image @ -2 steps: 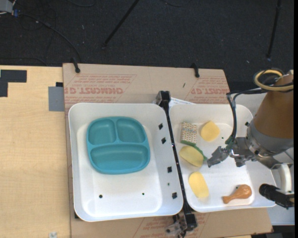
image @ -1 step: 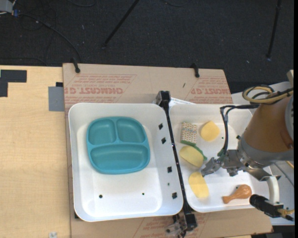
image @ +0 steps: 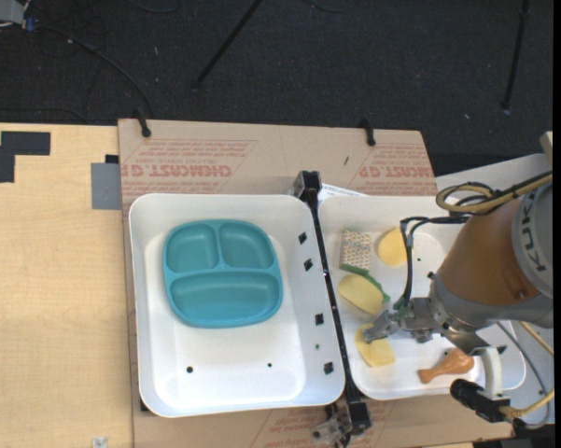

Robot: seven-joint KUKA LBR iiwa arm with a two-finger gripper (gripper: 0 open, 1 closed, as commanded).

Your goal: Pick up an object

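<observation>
Two shallow white bins sit side by side on the tabletop [image: 47,278], over a sheet of brown cardboard [image: 261,161] printed with red lettering. The left bin [image: 159,371] fills the middle of the frame and carries a teal divided plate [image: 222,274] with three compartments, lying flat in the bin's upper half. A black divider strip [image: 319,287] runs between the two bins, from the upper centre down toward the bottom edge.

The right bin [image: 420,236] lies in the right half of the frame and holds the small things. A patterned block [image: 356,247], checked in pale colours, lies near its upper left corner. Just to the right of it rests a round yellow piece [image: 390,247]. Below the block lies a yellow wedge with a green edge [image: 361,292]. Lower still, near the bin's bottom left, a small yellow chunk [image: 376,353] rests on the bin floor. An orange drumstick-shaped toy [image: 445,367] lies toward the bottom right of the bin.

The arm [image: 490,269] enters from the right edge of the frame, its orange band broad over the right bin. The pincer [image: 385,326] reaches leftward, low over the bin, its tip between the green-edged wedge and the small yellow chunk, just above the chunk. I cannot tell whether it is spread or pressed together, nor whether it touches either piece.
</observation>
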